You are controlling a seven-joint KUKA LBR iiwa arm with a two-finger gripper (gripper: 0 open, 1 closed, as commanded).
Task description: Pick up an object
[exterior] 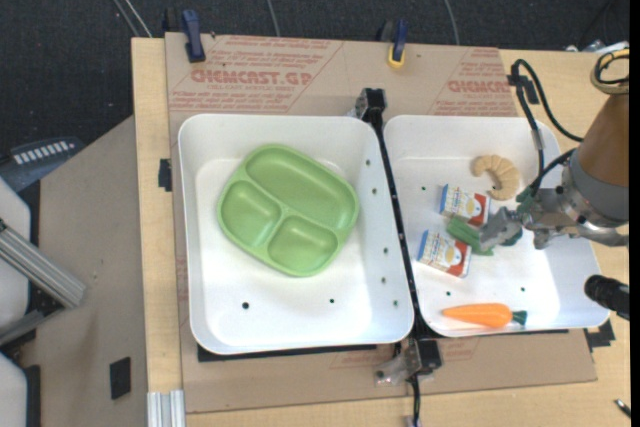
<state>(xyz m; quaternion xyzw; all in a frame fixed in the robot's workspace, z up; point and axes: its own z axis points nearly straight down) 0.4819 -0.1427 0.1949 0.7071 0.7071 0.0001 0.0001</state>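
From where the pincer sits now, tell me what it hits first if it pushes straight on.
Probably the green object just ahead of the pincer, lying between the two small cartons. Height is unclear from above, so it could pass over.

Right bin: tan curved croissant-shaped toy (497, 173) near the far wall. Two small white cartons with red and blue print, one (463, 205) above the other (443, 253). Orange plastic carrot (484, 316), green-tipped, lying flat at the near edge.
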